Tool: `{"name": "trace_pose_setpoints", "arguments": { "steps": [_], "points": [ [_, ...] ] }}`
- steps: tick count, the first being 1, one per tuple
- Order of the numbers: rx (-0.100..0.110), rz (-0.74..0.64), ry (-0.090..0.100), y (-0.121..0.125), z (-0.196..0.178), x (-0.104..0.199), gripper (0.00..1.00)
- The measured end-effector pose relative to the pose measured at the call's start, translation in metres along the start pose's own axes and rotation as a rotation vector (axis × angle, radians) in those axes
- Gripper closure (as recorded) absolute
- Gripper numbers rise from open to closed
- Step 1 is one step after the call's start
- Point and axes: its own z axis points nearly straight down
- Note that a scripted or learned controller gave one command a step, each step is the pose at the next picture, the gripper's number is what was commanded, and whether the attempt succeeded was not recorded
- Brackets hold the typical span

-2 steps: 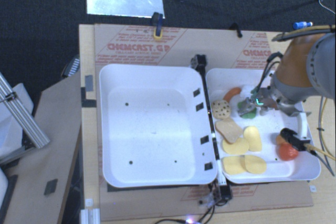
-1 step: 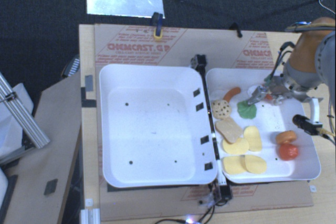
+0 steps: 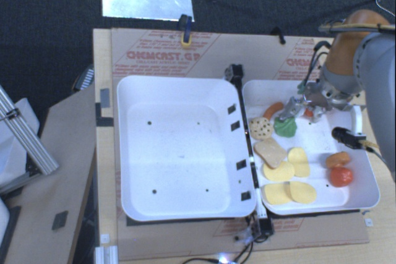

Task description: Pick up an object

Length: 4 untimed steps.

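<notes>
My gripper (image 3: 291,113) hangs low over the back of the right bin (image 3: 365,191), right above a green lumpy item (image 3: 285,127). An orange carrot-like piece (image 3: 272,110) lies just to its left. Whether anything sits between the fingers is hidden by the wrist. Also in this bin are a round speckled cookie (image 3: 261,128), a tan bread slice (image 3: 270,152), several yellow chip-like slices (image 3: 291,181), a red tomato (image 3: 341,177) and an orange fruit (image 3: 338,159).
The left bin (image 3: 179,145) stands beside the right one, with black clips along the shared wall (image 3: 242,133). The arm (image 3: 362,52) comes in from the right over the bin's back corner. A cardboard sheet lies under both bins.
</notes>
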Motion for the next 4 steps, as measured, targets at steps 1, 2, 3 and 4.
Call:
{"name": "trace_pose_setpoints", "arguments": {
  "steps": [1, 2, 3, 4],
  "points": [
    [-0.005, -0.001, -0.003, -0.001, -0.009, -0.002, 1.0],
    [-0.003, -0.004, -0.004, -0.002, -0.02, -0.002, 1.0],
    [-0.064, -0.011, -0.008, -0.056, 0.0, 0.045, 1.0],
    [-0.069, -0.01, -0.012, -0.054, -0.002, 0.042, 0.0]
  ]
}}
